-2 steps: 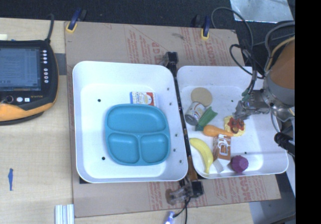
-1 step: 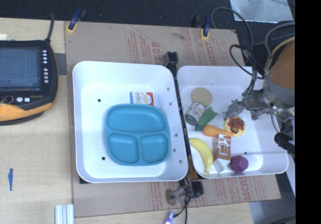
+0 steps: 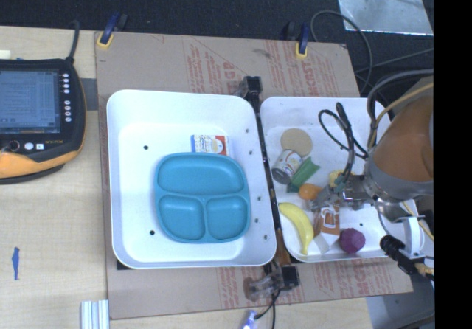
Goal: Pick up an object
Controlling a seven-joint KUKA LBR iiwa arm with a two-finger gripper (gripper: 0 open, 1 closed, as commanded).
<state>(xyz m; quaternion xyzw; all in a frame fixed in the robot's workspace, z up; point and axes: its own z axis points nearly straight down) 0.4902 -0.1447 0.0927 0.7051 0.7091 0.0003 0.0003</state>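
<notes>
Step in hand, by judgement: approach for a pick, nothing lifted yet. Gripper (image 3: 341, 191) low inside the right bin (image 3: 274, 115), at the end of the grey arm (image 3: 402, 150) reaching in from the right; jaws too small and cluttered to read, so cannot tell whether spread or pressed together, and no item visibly between them. Candidate objects, all in the right bin: banana (image 3: 298, 224) lying near the front left; purple ball-like fruit (image 3: 352, 240) at the front, just beside a small brown-and-white packet (image 3: 329, 221); small tin can (image 3: 285, 168) on its side, touching a green wedge-shaped piece (image 3: 304, 175); orange piece (image 3: 310, 191) just left of the gripper; tan round disc (image 3: 296, 141) toward the back; black looped cable (image 3: 341, 130) draped across the rear of the bin. Nearest items to the gripper: orange piece and brown-and-white packet. Next move, by judgement: settle straight down over one item, close, then lift clear of the crowded neighbours; risk of nudging the can or catching the cable. Left bin (image 3: 125, 172): blue three-compartment tray (image 3: 202, 196) in the middle, small white carton (image 3: 209, 144) with blue and red print just behind it, wording too small to read. Desk: brown cardboard sheet (image 3: 184, 62) under both bins with faint repeated red lettering, not legible; teach pendant (image 3: 33, 117) at far left, screen lit, text unreadable.
</notes>
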